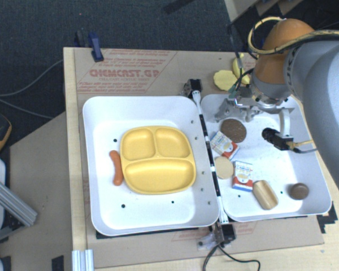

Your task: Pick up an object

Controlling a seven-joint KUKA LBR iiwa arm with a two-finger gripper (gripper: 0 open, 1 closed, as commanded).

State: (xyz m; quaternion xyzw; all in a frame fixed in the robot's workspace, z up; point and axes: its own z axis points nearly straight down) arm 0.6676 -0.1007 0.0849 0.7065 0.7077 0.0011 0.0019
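My gripper (241, 110) hangs over the far left part of the right bin (313, 176), just behind a round dark-brown disc (233, 130). In front of the disc lie a small red-and-white packet (223, 143), a pale round biscuit (224, 167) and a second packet (243, 175). A tan wooden cylinder (265, 194) and a small brown ball (298, 191) rest near the bin's front edge. Nothing shows between the gripper and the disc.
The left bin (99, 208) holds a yellow divided plate (157, 158) with an orange sausage (116, 167) beside it on the left. A yellow object (225, 79) lies on the bench behind the right bin. The grey arm (322, 78) covers the right bin's far right corner.
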